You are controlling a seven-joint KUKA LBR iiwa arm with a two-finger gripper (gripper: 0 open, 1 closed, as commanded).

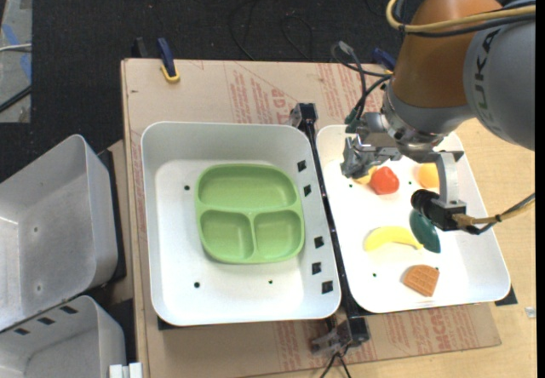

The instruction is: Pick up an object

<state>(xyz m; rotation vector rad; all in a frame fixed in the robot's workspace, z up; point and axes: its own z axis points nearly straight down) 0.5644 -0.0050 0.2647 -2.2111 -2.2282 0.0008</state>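
We see our tool (pixel 368 165) low over the right bin (pixel 485 283), its grip state impossible to tell, with the red object (pixel 386 181) lying just right of it, touching or nearly so.

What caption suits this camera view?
Gripper low in right bin beside red toy; banana nearby; green tray in left bin.

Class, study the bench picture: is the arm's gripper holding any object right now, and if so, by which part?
It cannot be told. The gripper hangs over the right bin beside the red toy, but no object shows between its fingers.
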